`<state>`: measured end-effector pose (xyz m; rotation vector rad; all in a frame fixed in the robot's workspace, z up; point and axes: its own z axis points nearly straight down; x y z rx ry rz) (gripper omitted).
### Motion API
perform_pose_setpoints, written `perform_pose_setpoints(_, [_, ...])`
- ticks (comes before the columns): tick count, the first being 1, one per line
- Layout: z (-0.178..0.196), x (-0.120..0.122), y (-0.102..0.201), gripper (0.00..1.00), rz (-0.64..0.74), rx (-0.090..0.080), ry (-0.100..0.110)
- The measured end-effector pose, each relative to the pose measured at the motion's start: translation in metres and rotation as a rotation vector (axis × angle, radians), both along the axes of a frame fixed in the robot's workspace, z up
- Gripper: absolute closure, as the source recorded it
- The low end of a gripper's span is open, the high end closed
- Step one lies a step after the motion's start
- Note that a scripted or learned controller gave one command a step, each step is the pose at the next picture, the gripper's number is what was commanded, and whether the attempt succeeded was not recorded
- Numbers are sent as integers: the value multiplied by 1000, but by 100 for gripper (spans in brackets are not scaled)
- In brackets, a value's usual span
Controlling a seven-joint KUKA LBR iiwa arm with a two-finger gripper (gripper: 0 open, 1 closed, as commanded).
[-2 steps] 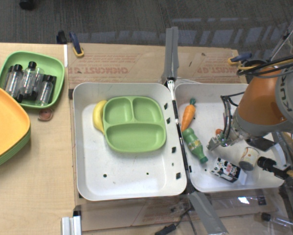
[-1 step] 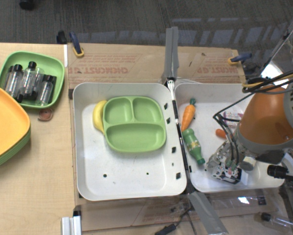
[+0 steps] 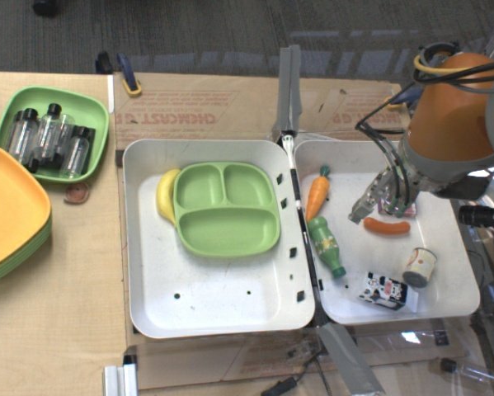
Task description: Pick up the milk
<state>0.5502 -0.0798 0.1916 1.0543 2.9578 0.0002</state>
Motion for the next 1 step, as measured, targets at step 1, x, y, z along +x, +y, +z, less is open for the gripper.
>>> perform_pose_setpoints(1, [17, 74, 29, 100, -320, -1, -1])
